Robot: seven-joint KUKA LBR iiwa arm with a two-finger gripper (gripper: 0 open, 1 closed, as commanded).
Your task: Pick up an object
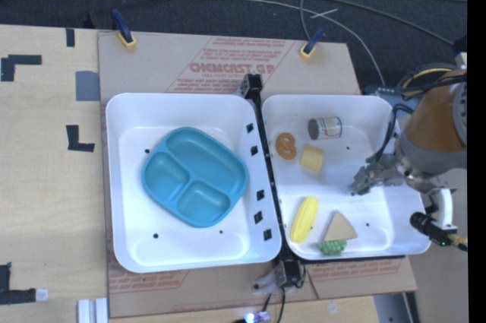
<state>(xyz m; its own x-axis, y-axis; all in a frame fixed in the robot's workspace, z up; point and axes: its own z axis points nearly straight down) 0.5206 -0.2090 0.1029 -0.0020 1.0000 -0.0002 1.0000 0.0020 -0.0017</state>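
Observation:
The right bin (364, 106) holds a small tin can (325, 128) lying on its side, an orange pretzel-like piece (285, 146), a pale yellow block (311, 159), a corn cob (304, 219), a tan wedge (341, 226) and a small green piece (332, 246). My gripper (364, 182) hangs low over the right side of this bin, to the right of the yellow block and above the tan wedge. Nothing shows between its fingers. The grey arm with its orange band (433, 122) comes in from the right.
The left bin (121, 162) holds a blue divided plate (195, 175). A black divider (262, 162) runs between the bins. Both bins sit on a cardboard sheet (228, 59) held by two clamps. Cables trail across the dark floor behind.

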